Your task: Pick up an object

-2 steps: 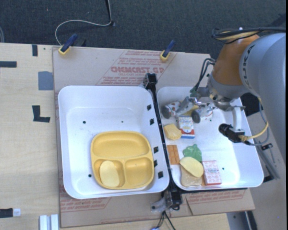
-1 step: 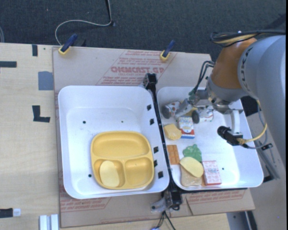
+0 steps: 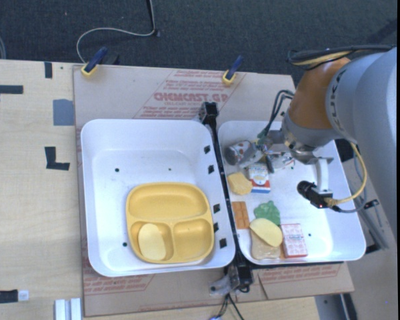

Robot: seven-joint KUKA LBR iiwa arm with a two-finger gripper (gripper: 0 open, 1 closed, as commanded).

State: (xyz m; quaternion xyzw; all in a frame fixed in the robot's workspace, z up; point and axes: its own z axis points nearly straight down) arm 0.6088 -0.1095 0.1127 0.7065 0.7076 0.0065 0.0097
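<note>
My arm [image 3: 333, 105] reached in from the right side of the surface [image 3: 27, 179] and bent down over the right bin [image 3: 350, 235]. My tool [image 3: 270, 153] was low over the far left part of this bin, among a few small things, and I cannot tell if it was open or closed, or if it gripped anything.

The objects to pick up were all in the right bin, along its left side. Just beside the tool, toward the far left corner, lay a small grey object [image 3: 237, 152]. Below the tool was a small white packet with red and blue print [image 3: 259, 177], and a round yellow piece [image 3: 239, 183] touched it on the left. Nearer to the front edge lay a thin orange bar [image 3: 240, 214] by the left wall, a green piece [image 3: 268, 212], a yellow oval piece [image 3: 267, 231] on top of a tan flat piece [image 3: 263, 250], and a pink packet [image 3: 294, 239] at the right of them.

In the left bin [image 3: 100, 152] a yellow tray with compartments [image 3: 168, 202] stood near the front right corner, and a pale yellow oval [image 3: 153, 241] lay in its front left compartment.
</note>
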